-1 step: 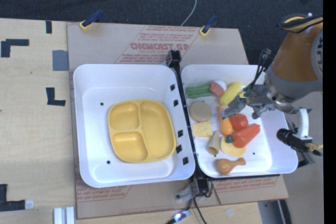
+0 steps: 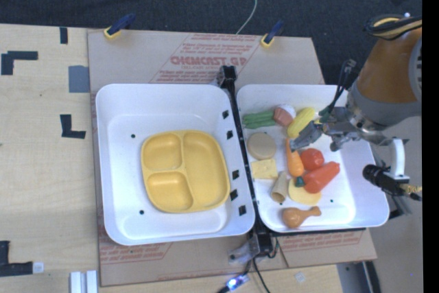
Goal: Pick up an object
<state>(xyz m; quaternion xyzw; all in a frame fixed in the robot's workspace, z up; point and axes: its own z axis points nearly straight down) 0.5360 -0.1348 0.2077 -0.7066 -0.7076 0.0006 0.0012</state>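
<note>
The right bin [image 2: 357, 206] holds a heap of toy food. In it lie a green vegetable [image 2: 257, 119], a pink piece [image 2: 282, 114], a yellow corn cob [image 2: 302, 121], a tan disc [image 2: 261, 145], a yellow cheese block [image 2: 264, 169], an orange carrot [image 2: 295, 163], a red tomato [image 2: 312, 158], a red-orange pepper [image 2: 322, 177] and a brown drumstick [image 2: 299, 216]. My gripper [image 2: 304, 138] reaches in from the right, low over the heap. Its tip sits just below the corn cob and above the tomato and carrot. I see nothing lifted.
The left bin [image 2: 113, 113] holds a yellow divided plate [image 2: 185, 170]. A black divider [image 2: 236, 141] runs between the bins. The arm's grey wrist [image 2: 363, 116] hangs over the right bin's right side. Cardboard [image 2: 206, 58] lies under both bins.
</note>
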